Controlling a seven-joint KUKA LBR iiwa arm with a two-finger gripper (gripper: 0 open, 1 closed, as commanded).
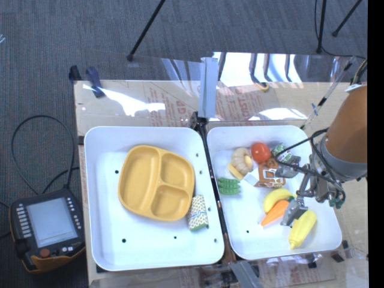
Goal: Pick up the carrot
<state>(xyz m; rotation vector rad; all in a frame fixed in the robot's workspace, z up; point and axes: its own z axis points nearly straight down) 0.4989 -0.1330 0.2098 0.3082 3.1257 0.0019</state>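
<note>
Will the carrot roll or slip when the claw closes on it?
Probably stiff: the carrot looks like smooth moulded plastic. Its taper could let it slip out. The banana touching it may hinder rolling.

A broad orange band (355,125) wrapped the arm above the wrist, smooth and rounded like a barrel, and below it sat a grey collar (336,161) ringed with a darker edge. From that collar a cluster of dark metal parts and thin black cables ran out, some of the cables looping toward the bench. The gripper (292,215) at the end was small, grey and dark, with pale blocky pieces at its tip.
</note>
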